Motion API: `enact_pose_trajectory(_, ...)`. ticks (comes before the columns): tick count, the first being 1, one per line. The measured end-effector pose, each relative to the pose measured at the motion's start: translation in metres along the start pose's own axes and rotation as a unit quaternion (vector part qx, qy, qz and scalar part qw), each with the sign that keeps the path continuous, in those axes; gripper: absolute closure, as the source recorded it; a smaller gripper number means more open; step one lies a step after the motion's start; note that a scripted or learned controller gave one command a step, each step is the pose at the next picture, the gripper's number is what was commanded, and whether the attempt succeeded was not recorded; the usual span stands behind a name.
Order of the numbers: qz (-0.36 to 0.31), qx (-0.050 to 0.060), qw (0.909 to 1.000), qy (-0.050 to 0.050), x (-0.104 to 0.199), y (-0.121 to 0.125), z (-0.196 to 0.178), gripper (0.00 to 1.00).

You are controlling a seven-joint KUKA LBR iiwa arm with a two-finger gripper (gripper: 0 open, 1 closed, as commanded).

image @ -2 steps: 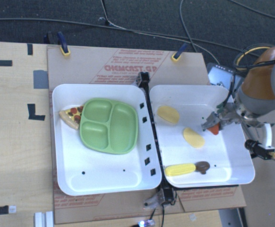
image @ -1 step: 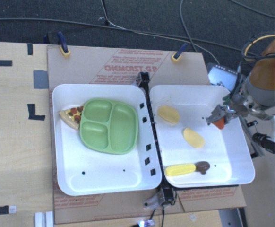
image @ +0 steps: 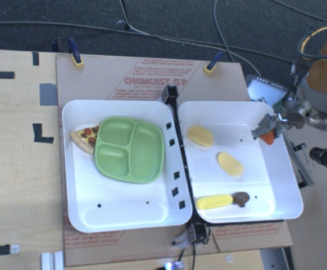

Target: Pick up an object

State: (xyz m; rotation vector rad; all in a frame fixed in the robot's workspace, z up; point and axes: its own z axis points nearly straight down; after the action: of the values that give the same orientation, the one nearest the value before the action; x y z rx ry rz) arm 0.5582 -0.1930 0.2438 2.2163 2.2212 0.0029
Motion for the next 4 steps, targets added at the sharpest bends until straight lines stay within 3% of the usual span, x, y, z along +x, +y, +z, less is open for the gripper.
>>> enact_pose_trajectory(2,-0.002,0.003,1.0,0.001,0.106,-0.01,0.023,1.0)
enact_pose_trajectory(4,-0.002,0.003,1.0,0.001,0.205,-0.007,0.015,1.0)
